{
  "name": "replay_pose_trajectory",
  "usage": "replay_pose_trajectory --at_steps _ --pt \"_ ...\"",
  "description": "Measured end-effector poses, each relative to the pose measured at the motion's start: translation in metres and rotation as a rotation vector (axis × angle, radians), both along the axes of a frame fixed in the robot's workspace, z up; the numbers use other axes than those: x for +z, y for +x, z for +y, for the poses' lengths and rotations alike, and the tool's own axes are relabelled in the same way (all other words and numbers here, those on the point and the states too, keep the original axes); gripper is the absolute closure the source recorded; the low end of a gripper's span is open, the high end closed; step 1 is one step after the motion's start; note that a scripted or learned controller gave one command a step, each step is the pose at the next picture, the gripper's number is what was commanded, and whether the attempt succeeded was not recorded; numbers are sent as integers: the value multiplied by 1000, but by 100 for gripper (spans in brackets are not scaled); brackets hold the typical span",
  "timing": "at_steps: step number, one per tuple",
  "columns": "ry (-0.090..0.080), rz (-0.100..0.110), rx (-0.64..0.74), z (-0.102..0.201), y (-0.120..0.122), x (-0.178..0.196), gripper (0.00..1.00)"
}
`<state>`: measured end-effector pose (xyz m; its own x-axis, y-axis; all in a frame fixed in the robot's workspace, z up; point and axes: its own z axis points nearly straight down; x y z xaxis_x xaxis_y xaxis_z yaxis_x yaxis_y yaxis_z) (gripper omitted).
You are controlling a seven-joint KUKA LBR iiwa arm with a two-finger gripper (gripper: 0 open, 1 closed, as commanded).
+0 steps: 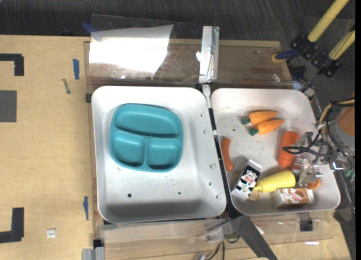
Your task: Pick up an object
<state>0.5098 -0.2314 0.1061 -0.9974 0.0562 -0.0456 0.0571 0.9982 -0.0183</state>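
Observation:
The right bin [231, 102] holds several toy items. Two orange carrots [264, 122] lie near its back. A slim orange piece [227, 153] lies by the left wall and a red-orange item [288, 145] sits toward the right. Along the front are a black-and-white carton [246, 180], a yellow bottle-shaped item [275, 181] and an orange-and-white packet [293, 196]. My gripper [309, 156] reaches in from the right edge. It hangs low over the bin's right side, just right of the red-orange item and above the packet. Cables and metal parts clutter it.
The left bin [192, 191] carries a teal divided plate [146, 136]. A clear plastic sheet [130, 53] lies behind the bins. Yellow-and-black stands [327, 16] rise at the back right. The tan bench [39, 140] stretches to the left.

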Motion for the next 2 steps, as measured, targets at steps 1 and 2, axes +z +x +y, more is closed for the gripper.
replay_pose_trajectory --at_steps 1,2 --pt "-1 -2 -23 -1 -2 0 0" --pt "9 4 -38 6 -18 -11 0"
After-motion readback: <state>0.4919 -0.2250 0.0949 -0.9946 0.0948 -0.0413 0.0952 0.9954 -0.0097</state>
